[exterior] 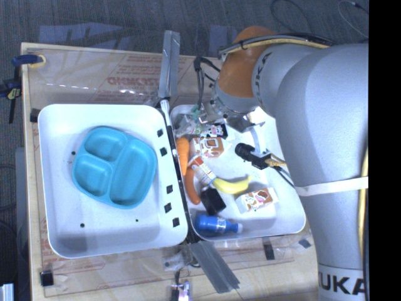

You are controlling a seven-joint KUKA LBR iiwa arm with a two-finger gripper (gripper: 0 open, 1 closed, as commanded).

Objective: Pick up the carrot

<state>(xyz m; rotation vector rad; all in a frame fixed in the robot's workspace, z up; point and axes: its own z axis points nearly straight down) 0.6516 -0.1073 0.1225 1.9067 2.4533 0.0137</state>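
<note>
— Camera view first: where is the carrot [187, 168]?

— It lies in the right bin [289, 213], tight along the left wall. It is long and orange and points up and down the picture.

— And the gripper [202, 119]?

— It sits at the top end of that bin, just above the carrot's top tip and a bit to the right. I cannot tell how it is set, because the big grey arm [313, 124] covers much of it.

— What is near the carrot?

— A banana [232, 184] and a blue bottle [216, 224] lie close by. A blue tray [114, 165] rests in the left bin [56, 231].
</note>
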